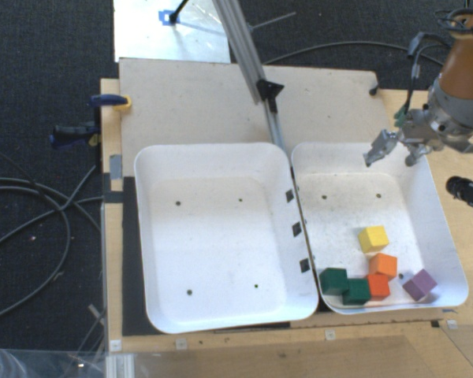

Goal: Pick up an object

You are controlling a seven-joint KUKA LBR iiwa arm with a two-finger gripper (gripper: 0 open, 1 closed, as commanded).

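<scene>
Dark carpet strewn with black cables surrounds a pale worktop (pixel 221 101) bearing two shallow white bins side by side. Left bin (pixel 154 235): bare floor with a few dark dots. Right bin (pixel 331 211): six small blocks clustered at its near corner, namely a yellow block (pixel 373 238), two orange blocks (pixel 383 264) and (pixel 378 286), two green blocks (pixel 333 279) and (pixel 356 291), and a purple block (pixel 419 284) near the rim. The arm enters from the right; its hand (pixel 397 150) hangs over the far right corner of the right bin, well apart from the cluster, with the two fingers spread apart and nothing between them.

Orientation: the blocks are near-cubic, so none presents a clear long axis; each sits slightly rotated relative to the bin walls, the purple one most visibly.

Risks, as judged: the orange and green blocks touch or nearly touch, so descending fingers may land on a neighbour, push blocks aside, or close on two at once. The purple block lies near the sloped wall, where a finger could strike the rim. The yellow block, standing a little apart, looks the cleanest target.
</scene>
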